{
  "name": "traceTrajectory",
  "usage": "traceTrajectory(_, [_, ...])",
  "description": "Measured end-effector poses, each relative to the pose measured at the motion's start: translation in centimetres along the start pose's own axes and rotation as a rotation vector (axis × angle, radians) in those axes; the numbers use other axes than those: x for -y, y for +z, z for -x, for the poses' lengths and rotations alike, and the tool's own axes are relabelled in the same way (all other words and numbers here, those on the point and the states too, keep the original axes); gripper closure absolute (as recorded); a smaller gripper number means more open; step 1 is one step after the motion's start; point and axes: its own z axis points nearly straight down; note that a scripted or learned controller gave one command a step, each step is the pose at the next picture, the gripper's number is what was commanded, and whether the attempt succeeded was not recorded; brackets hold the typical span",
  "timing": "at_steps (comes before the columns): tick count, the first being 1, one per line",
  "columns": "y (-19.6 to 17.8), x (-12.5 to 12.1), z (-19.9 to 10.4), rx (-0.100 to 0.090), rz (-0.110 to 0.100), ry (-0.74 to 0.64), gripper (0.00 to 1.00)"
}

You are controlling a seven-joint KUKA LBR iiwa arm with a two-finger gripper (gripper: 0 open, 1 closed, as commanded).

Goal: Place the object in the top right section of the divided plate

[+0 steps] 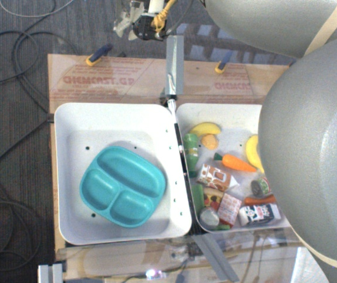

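A teal divided plate [123, 184] with three sections lies in the left white bin [68, 134]. The right bin [239, 114] holds several toy foods: a yellow banana [205, 128], an orange carrot [238, 163], a small orange ball [210, 141], a snack box [214, 177] and a small carton [257, 214]. My gripper [136, 22] hangs at the top of the view, beyond the far edge of the bench and well away from both bins. The grey arm [304, 128] covers the right side of the right bin.
Blue and yellow clamps [99, 53] sit on the wooden board behind the bins. Black cables [15, 69] trail over the floor at the left. A metal divider strip [174, 69] runs between the bins.
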Motion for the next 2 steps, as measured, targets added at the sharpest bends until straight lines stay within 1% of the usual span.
traceTrajectory(2, [-1.66, -0.12, 0.10, 0.017, 0.004, 0.002, 1.00])
